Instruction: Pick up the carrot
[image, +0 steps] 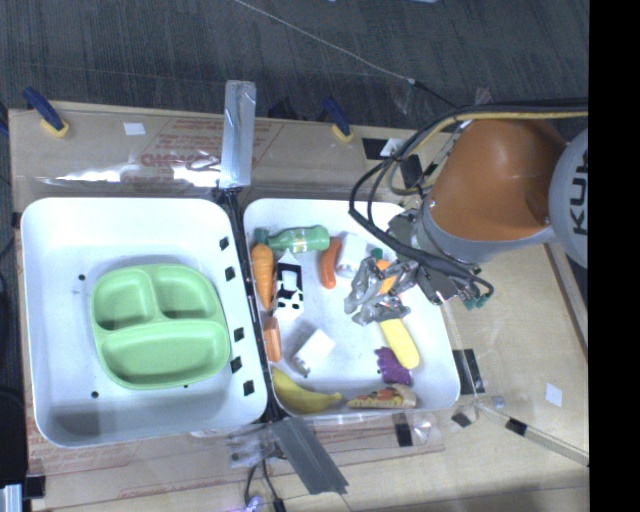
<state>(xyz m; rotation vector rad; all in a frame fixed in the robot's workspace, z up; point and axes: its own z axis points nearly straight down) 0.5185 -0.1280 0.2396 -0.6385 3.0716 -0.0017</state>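
Observation:
The carrot (262, 274) is orange with a green top and lies lengthwise against the left wall of the right bin (437, 330), just below a green bottle (298, 240). A smaller orange stick (272, 340) lies below it along the same wall. My gripper (374, 297) hangs low over the middle-right of that bin, roughly a hand's width right of the carrot and apart from it. A small orange and teal bit shows by the gripper's upper side; I cannot tell what it is.
The right bin also holds a red-orange sausage-shaped piece (328, 262), a black-and-white tag (289, 285), a white block (312, 350), a yellow piece (400, 343), a purple piece (393, 368), a banana (300, 395) and a pizza slice (385, 400). A green divided plate (158, 325) sits in the left bin (50, 300).

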